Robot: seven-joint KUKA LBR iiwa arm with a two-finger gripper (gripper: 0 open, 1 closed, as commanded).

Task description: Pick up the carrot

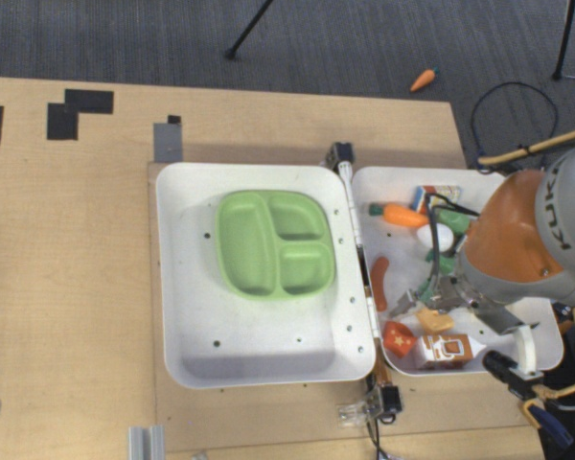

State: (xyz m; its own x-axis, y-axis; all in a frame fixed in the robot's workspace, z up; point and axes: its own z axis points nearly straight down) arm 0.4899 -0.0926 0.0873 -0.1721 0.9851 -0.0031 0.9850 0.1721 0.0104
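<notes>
The carrot is orange with a small green top. It lies on its side in the far part of the right bin, close to the bin's left wall. My gripper hangs low over the middle of that bin, nearer the camera than the carrot and apart from it. A tan wedge-shaped piece lies just below the gripper. The arm's orange band covers much of the bin's right side.
The right bin also holds a red sausage, a tomato, a brown carton and a white ball. A green divided plate sits in the left bin. A second orange carrot lies on the floor beyond the bench.
</notes>
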